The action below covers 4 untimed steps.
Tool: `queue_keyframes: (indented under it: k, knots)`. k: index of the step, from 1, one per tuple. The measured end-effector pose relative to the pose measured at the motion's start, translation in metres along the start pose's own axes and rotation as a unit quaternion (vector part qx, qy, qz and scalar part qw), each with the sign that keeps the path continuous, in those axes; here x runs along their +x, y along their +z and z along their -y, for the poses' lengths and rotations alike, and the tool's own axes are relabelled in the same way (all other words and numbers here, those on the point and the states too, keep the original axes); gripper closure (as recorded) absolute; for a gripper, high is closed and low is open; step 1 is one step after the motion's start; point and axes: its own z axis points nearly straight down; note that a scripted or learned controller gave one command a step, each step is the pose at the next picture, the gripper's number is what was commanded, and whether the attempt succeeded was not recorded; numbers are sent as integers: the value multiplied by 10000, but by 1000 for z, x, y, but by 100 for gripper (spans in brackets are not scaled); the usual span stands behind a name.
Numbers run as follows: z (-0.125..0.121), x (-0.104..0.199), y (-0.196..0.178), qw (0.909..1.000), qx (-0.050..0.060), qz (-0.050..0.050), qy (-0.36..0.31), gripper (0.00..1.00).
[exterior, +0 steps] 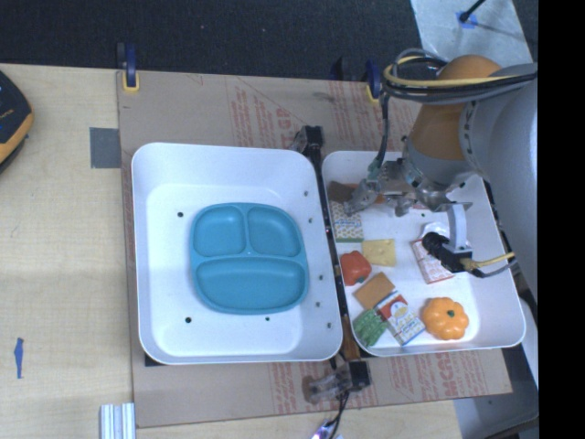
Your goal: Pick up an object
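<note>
**Nothing picked up yet: the tool is low over the far end of the right bin**

Nearest to us in the shallow white right bin (494, 335) lie a small orange toy pumpkin (444, 318), a little red and white carton (399, 316) and a green block (369, 326). A bit farther back are a flat brown square piece (374, 290), a red lump (355, 267) and a pale yellow cheese-like square (379, 251). All of them rest on the bin floor, so any could be the pick.

The shallow white left bin (146, 245) holds a blue plastic plate with three sections (249, 256).

At the far end, the grey tool (388, 197) hangs just above the bin floor. I cannot tell if it is wide or narrow, and I see no toy in it. The grab and the lift are both left to do, I think.
</note>
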Motion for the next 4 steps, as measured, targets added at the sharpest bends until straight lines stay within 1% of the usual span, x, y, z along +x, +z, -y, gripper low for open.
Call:
queue_keyframes:
  k: [1, 2, 3, 4]
  knots:
    - [-26, -4, 8, 9998, 212, -45, 48, 0]
    - [-26, -11, 9, 9997, 204, -101, 47, 0]
    - [-26, -6, 9, 9998, 184, -39, 51, 0]
    - [-26, -13, 9, 9997, 201, -105, 42, 0]
